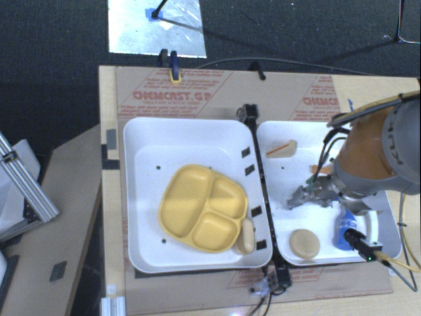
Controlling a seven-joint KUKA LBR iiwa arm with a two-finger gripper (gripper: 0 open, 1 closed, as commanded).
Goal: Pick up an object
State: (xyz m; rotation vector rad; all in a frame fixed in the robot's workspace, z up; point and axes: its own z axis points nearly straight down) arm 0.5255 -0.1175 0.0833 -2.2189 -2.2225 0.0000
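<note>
two white bins on a lettered bench

bench board [197, 87] reads "chemcast gp" in red. right bin [283, 255] holds a round tan puck [305, 243], lying flat with no long axis. gripper [304, 195] hovers above it; finger spread cannot be told. left bin [141, 176] holds a yellow tray [200, 206].

two white bins [141, 176], yellow divided tray [200, 206], tan round disc [305, 243], blue bottle [345, 232], grey arm [395, 143] with an orange band [362, 153]
</note>
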